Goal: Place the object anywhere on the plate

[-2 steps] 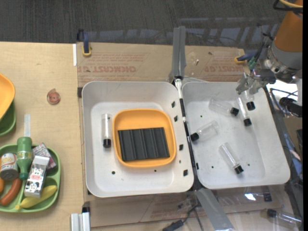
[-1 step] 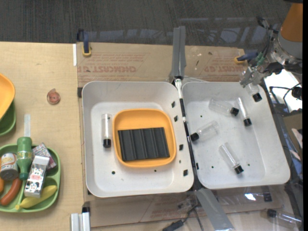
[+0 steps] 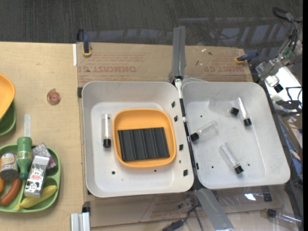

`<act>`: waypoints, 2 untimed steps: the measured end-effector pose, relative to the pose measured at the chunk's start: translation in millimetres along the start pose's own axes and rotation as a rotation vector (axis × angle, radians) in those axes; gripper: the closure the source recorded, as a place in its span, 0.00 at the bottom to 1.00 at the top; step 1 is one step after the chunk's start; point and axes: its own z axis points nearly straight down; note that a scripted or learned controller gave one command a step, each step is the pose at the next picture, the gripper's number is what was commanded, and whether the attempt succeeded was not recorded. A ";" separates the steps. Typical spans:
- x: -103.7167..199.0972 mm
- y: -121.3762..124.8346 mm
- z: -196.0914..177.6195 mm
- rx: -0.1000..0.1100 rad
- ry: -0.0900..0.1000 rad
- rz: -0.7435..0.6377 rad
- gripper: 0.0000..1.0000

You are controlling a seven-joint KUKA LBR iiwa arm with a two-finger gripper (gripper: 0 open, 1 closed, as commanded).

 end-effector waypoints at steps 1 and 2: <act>0.8 1.4 -74.6 0.000 0.000 -0.233 1.00; 3.1 -5.1 -160.6 -0.001 0.000 -0.484 1.00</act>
